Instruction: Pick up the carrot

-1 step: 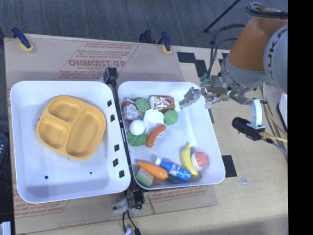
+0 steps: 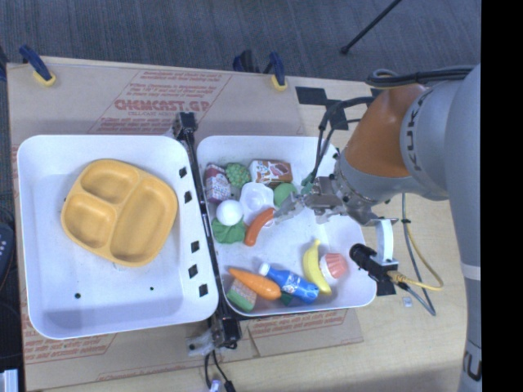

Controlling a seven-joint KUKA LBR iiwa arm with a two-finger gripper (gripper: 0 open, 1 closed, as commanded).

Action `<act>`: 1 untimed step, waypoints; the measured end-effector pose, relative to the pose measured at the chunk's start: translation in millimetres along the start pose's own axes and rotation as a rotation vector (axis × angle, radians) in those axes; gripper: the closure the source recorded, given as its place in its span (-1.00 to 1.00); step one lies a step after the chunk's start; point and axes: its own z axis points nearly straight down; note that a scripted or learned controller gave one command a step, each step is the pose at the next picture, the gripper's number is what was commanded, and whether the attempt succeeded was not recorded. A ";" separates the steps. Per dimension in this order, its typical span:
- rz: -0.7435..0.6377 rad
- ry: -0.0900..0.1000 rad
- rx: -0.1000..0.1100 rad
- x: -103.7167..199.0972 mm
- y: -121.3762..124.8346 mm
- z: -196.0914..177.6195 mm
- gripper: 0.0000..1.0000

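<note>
1. Fingers of the gripper are seen low over the middle of the right bin; whether they are spread or pressed together cannot be told, and nothing is seen pinched between them.
2. At the bin's near edge the carrot is laid on its side, well apart from the gripper and just beside a blue bottle.
3. Close to the fingertips a red sausage is found, with a white egg and a white cup near it.
4. A banana is placed beside a pink cupcake towards the bin's right corner.
5. In the left bin a yellow divided plate is held.
6. Both bins are set on brown printed cardboard, which is fixed to a pale wooden bench by blue clamps.
7. Beyond the bench grey carpet is seen, crossed by a dark rod.
</note>
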 end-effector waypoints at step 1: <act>-0.078 0.000 -0.002 46.4 -24.2 72.4 -1.00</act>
